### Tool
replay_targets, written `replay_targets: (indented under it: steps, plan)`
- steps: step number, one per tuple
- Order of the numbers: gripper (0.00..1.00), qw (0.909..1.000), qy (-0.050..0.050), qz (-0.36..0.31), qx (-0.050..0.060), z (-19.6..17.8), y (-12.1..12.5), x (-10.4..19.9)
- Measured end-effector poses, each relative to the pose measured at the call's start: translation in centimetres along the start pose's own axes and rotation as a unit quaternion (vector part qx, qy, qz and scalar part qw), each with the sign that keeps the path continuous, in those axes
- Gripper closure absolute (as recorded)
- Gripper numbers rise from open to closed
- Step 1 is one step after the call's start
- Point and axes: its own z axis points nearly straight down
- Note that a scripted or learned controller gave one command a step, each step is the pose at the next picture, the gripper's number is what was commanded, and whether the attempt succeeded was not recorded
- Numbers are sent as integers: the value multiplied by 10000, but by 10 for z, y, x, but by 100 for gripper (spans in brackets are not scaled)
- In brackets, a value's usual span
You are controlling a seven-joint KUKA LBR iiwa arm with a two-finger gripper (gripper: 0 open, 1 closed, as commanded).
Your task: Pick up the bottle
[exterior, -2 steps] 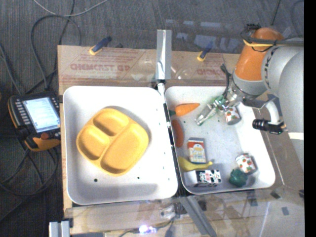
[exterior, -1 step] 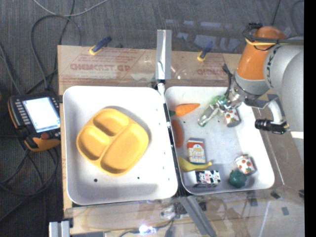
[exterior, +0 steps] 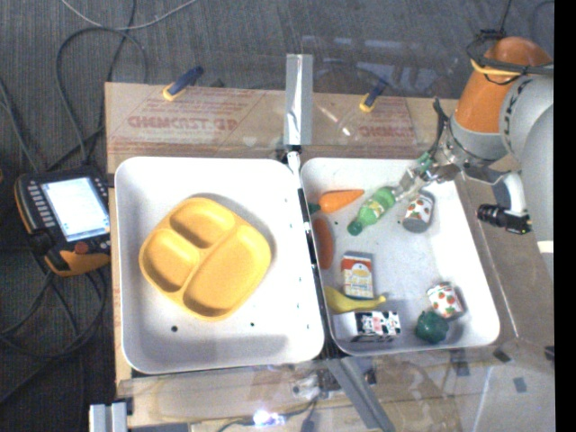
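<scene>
My end effector (exterior: 421, 171) at the bottle's upper end, right bin

The green bottle (exterior: 371, 209) lies tilted at 12 o'clock in the right bin (exterior: 481, 282), its top toward my end effector at its 2 o'clock; whether I am open or closed I cannot tell. One carrot (exterior: 341, 200) lies just beside it at 9 o'clock, one small can (exterior: 418, 213) at 3 o'clock, one carton (exterior: 358, 274) at 6 o'clock. One yellow divided plate (exterior: 206, 256) fills the left bin (exterior: 144, 331)

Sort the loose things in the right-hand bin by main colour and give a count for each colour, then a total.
Orange: 2, the carrot and a second carrot by the divider
Green: 2, the bottle and the broccoli
Yellow: 1, the banana
White or printed: 4, the cup, the carton, the black-and-white box, the small cube
Total: 9
</scene>
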Motion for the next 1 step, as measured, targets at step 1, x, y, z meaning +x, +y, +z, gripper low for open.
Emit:
replay_targets:
  steps: [1]
  plan:
    - [0, 10000, -6, 0, 6, 0, 0, 0]
